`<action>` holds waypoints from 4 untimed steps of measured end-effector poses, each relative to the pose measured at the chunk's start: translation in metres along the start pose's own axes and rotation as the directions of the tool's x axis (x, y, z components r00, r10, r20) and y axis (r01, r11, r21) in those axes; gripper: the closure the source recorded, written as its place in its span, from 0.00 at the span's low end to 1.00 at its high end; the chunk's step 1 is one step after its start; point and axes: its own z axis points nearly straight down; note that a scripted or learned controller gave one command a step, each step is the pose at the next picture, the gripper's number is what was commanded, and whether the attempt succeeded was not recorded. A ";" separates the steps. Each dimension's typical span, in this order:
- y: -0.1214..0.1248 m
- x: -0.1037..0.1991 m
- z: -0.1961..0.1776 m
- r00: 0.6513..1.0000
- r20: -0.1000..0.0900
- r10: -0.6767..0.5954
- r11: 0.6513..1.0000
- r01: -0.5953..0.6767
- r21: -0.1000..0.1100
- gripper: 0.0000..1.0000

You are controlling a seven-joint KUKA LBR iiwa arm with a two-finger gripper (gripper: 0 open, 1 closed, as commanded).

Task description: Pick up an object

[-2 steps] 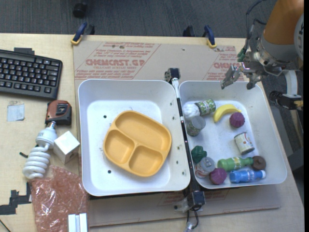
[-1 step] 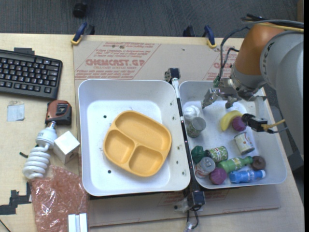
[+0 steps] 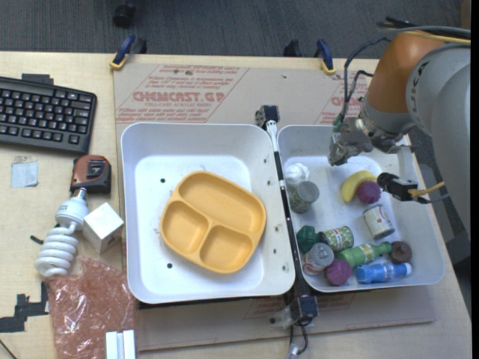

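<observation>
While the arm reaches in from the right, note that the gripper [image 3: 343, 154] hangs over the far end of the right bin [image 3: 428, 254], near its back wall. At this angle you cannot tell whether the claw is open or closed, and nothing is visibly held in it.

The candidate objects all lie in the right bin. The banana [image 3: 353, 184] sits just in front of the gripper, touching the purple ball [image 3: 368, 192]. A white crumpled item [image 3: 296, 173] and a grey can [image 3: 304, 196] lie near the bin's left wall. Toward the near end, a green-labelled can [image 3: 338, 238], a green bottle [image 3: 362, 253], a blue bottle [image 3: 382, 272] and a white labelled can [image 3: 378, 221] are packed close together. The left bin [image 3: 142, 215] holds a yellow divided tray [image 3: 214, 221].

Expect these failure modes:

1. Descent at the present position probably meets bare bin floor, since the gripper stands just behind the banana rather than over it.
2. The banana's curved surface may slip out of a pinch, and contact may roll the purple ball away.
3. In the crowded near end, a finger may land on a neighbouring object and block closure.
4. Closeness to the back wall risks a finger striking the rim.
</observation>
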 end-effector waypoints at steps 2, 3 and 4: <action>-0.038 -0.004 -0.083 1.000 -0.001 0.006 1.000 -0.006 0.001 0.00; -0.085 -0.008 0.011 1.000 -0.001 0.006 1.000 -0.006 0.002 0.00; -0.084 -0.009 0.000 1.000 -0.001 0.007 1.000 -0.007 -0.001 1.00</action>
